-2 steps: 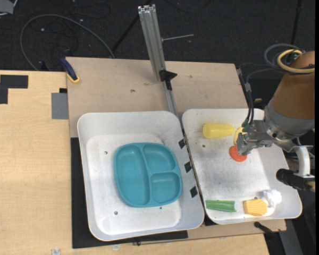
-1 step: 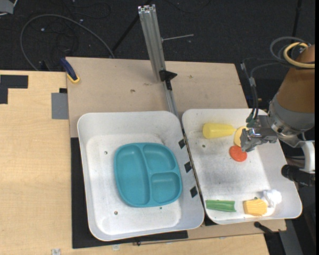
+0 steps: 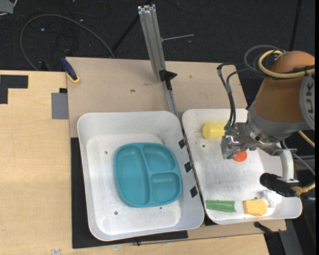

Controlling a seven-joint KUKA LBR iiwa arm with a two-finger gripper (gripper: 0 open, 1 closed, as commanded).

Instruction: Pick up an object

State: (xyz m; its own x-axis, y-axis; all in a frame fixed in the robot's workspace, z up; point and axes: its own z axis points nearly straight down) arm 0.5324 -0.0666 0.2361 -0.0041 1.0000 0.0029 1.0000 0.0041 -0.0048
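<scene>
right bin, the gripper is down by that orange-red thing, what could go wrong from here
The gripper sits low over the small orange-red object, which is partly hidden under it, so a grasp could miss or only nudge it. The yellow cylinder lies close beside the gripper and might get bumped. The green piece and yellow block near the right bin's front rim look safely apart.

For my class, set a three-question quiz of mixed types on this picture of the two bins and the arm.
1. True or false: the teal divided tray lies in the left bin.
2. Which item lies nearest the tool? A) green piece B) orange-red item C) yellow block
3. Fill in: the yellow cylinder lies in the ___ bin.

Key: 1 true; 2 B; 3 right.
</scene>
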